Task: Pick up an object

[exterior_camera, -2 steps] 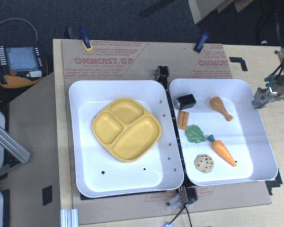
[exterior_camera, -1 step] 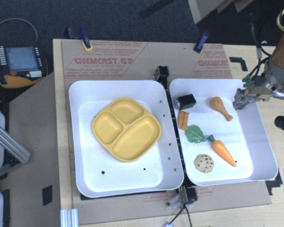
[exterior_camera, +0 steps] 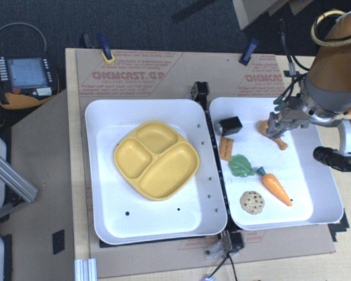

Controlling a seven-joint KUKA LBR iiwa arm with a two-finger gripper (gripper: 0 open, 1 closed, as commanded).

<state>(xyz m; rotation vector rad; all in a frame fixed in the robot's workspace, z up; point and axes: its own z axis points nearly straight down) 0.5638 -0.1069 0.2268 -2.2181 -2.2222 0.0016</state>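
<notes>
Camera view, looking down at a slant, has the tool low over the far part of the right bin, hanging from the grey arm that comes in from the right with its orange band above the wrist. Whether its fingers are spread or pressed together cannot be told from here; they merge into one dark grey cluster. Right at the tool's tip lies a small orange piece, part of it hidden under the metal, so it is unclear whether the tool touches it. Just left of that sits a black block, and below the block a tan cylinder like a cork lies close to the bin's left wall. Nearer the middle of the bin a green leaf rests beside the green top of a toy carrot, which points toward the near right corner. A round cookie with dark chips lies near the bin's front edge, just apart from the carrot. The left bin holds a yellow divided plate with three compartments, set roughly in its middle. Both bins sit side by side on the bench, whose brown covering carries red lettering.
</notes>
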